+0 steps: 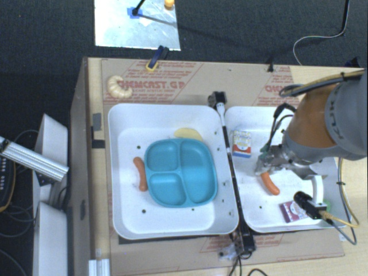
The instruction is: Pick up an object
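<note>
Over right bin, end effector just above orange sausage, finger state unclear

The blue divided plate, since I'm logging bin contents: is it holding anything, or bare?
Bare. The blue divided plate shows plain blue in all its compartments; the sausage lies beside it on the left bin floor.

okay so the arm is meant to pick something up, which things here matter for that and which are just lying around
In play:
hand, low in the right bin
orange sausage just under it
small carton
dark red packet

Lying about:
blue divided plate
second sausage beside the plate
yellow piece behind the plate
left bin
</note>
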